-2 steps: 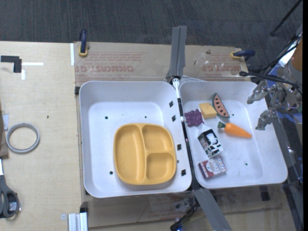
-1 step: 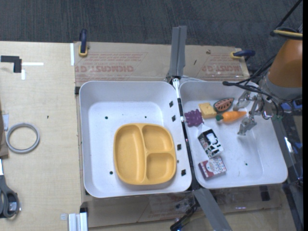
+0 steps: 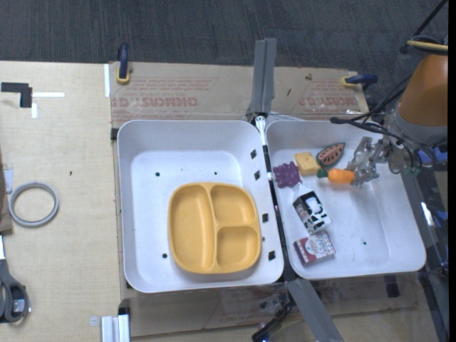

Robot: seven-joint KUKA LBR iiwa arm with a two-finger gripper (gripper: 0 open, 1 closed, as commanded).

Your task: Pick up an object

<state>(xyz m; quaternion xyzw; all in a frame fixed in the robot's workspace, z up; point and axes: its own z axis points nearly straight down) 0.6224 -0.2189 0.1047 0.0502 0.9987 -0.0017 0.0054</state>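
The right bin [image 3: 399, 255] holds several small items. An orange carrot-like toy [image 3: 340, 177] lies near the back, with a brown-red slice [image 3: 330, 153] just behind it. A yellow block [image 3: 306, 163] and a purple grape bunch [image 3: 286, 174] sit to their left. Further forward are a black-and-white box [image 3: 311, 212] and a red packet [image 3: 314, 249]. My gripper [image 3: 362, 167] hangs low at the right end of the orange toy, touching or nearly touching it. The grey arm with its orange band [image 3: 427, 87] reaches in from the right.
The left bin [image 3: 142, 191] holds a yellow divided plate [image 3: 214, 226]. A grey tape ring [image 3: 31, 204] and scissors [image 3: 13, 298] lie on the wooden bench at the left. Cardboard [image 3: 185, 91] lies behind the bins. Cables [image 3: 370, 123] trail near the wrist.
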